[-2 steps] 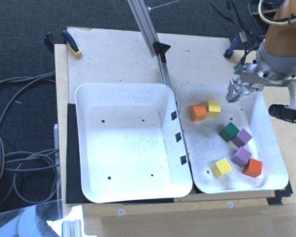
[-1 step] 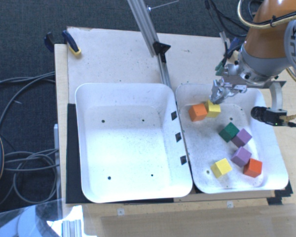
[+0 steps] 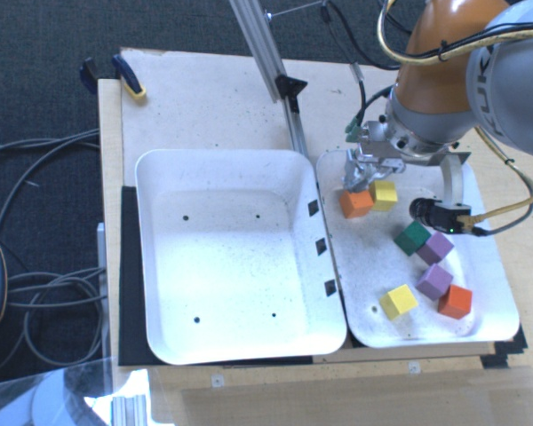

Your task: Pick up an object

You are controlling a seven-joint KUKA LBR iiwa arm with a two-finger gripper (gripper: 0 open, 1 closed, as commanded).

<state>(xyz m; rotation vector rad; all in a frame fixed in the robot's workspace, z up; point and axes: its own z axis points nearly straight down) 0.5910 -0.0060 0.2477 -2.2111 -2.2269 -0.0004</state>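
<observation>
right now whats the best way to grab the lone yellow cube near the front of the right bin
Come straight down on the yellow cube and close on two opposite flat side faces. It sits apart from the purple cube and the orange cube, so fingers likely fit. It lies turned, so rotate the gripper to match.

Left bin [image 3: 160, 185] lies wide open across the middle of the frame, free passage everywhere. Right bin [image 3: 493, 327] is crowded: orange block [image 3: 356, 203] and yellow block [image 3: 384, 194] touching at its top, green block [image 3: 413, 237], two purple blocks [image 3: 436, 248] [image 3: 434, 280], more lower right. The arm [image 3: 444, 51] blocks the upper right.
</observation>
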